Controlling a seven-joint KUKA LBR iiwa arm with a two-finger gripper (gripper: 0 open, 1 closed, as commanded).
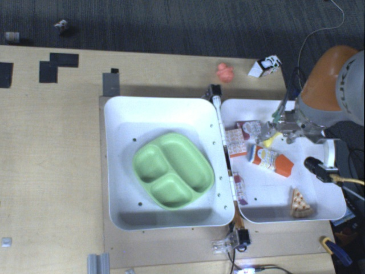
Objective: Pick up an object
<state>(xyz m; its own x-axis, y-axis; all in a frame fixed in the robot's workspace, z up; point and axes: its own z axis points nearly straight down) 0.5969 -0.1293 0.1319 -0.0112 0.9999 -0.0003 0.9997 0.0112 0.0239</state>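
Note:
My gripper [278,131] hangs low over the right bin [325,210], near its back middle. Just below and left of it an orange and white bottle [272,160] lies on its side. A small yellow piece [272,140] shows right at the gripper's tip, and I cannot tell whether it is held. A red and white packet [235,142] lies to the gripper's left, against the bin's left wall. A pale wrapped item [251,129] sits beside the gripper. A pizza-slice toy [299,204] rests in the front right corner.
The left bin [120,210] holds a green divided plate [173,169]. A small red and white packet [239,188] lies by the right bin's left wall. On the bench behind the bins sit a pink lump [225,71] and a black and white item [266,65].

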